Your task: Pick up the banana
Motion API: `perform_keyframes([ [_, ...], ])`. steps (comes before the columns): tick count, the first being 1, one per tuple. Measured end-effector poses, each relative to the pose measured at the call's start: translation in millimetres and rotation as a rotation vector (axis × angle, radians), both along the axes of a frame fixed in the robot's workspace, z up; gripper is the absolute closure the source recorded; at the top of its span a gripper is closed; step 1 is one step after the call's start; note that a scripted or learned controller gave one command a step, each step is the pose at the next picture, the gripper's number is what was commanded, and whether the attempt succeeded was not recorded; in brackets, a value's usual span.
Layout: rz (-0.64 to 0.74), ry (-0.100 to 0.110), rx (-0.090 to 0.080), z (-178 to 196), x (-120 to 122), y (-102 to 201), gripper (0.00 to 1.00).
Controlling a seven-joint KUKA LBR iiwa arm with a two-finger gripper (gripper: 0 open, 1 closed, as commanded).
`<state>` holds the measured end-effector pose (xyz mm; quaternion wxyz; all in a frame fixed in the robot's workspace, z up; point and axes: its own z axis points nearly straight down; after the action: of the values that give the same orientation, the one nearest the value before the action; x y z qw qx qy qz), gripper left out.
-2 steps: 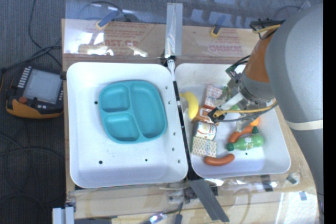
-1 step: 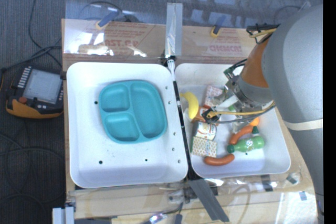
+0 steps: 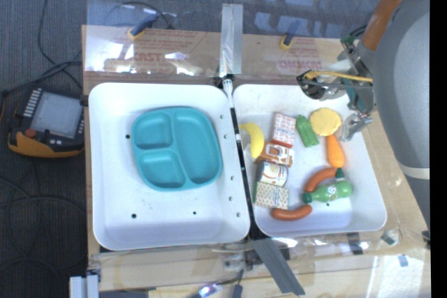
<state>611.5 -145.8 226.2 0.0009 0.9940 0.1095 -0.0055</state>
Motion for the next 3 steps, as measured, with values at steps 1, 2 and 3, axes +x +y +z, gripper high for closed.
perform_keyframes([
  [1, 0.004, 0.012, -0.003, 4, 0, 0, 1.00],
  [2, -0.007, -0.001, 0.000, 165, -50, -58, 1.00],
  [3, -0.005, 0.010, -0.004, 170, -48, -58, 1.00],
])
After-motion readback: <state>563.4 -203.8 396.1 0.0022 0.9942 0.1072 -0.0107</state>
